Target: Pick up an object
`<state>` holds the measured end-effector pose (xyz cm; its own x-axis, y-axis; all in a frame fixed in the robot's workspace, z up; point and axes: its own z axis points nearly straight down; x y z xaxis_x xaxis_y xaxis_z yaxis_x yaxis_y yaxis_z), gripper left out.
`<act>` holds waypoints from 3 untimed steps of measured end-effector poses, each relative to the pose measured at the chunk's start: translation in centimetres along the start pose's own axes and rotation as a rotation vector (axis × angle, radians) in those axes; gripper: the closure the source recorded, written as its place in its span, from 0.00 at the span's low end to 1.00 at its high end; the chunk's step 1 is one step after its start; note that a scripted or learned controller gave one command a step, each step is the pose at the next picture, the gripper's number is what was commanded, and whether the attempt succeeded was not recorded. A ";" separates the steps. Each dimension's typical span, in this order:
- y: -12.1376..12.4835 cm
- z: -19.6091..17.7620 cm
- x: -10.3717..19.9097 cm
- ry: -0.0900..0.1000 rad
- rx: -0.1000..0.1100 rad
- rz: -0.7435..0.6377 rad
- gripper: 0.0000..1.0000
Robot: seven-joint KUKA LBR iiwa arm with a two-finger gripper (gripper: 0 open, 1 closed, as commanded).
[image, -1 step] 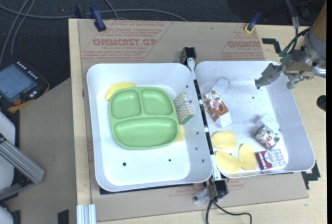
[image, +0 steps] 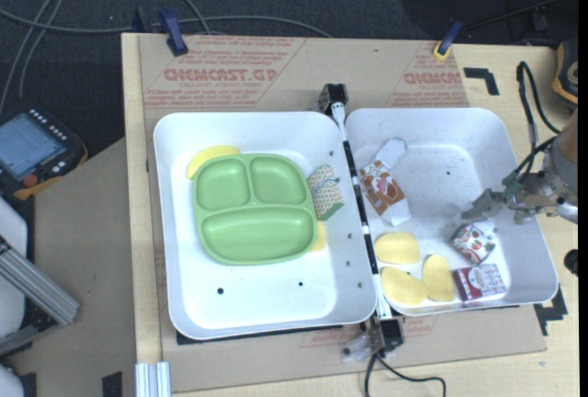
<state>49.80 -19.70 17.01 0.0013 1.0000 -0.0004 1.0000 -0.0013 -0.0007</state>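
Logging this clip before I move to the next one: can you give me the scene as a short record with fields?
left bin: green tray, yellow pieces under its edges, patterned packet beside it
right bin: carton, three yellow pieces, two red-and-white packets
gripper: over the right bin, just above the upper packet
held: nothing visibly between the fingers
fingers: cannot tell

Little of the robot can be seen, at the right edge of the bench. The gripper [image: 494, 202] is a small metallic grey assembly with slim, pale fingers [image: 480, 202] and darker joints behind them. Thin wires, some greenish, run along its body toward a rounded silver-grey wrist housing [image: 562, 187]. A black cable [image: 531, 106] loops above it. A patch of orange with dark trim [image: 566, 75] shows higher up.
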 end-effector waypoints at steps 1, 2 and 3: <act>-1.0 8.6 2.1 0.001 -0.001 -0.001 0.00; -1.0 7.6 2.0 0.000 -0.003 0.000 1.00; 3.2 8.5 8.1 0.001 -0.003 -0.003 1.00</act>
<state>53.04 -11.57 8.49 -0.0015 1.0000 0.0002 1.0000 0.0015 0.0027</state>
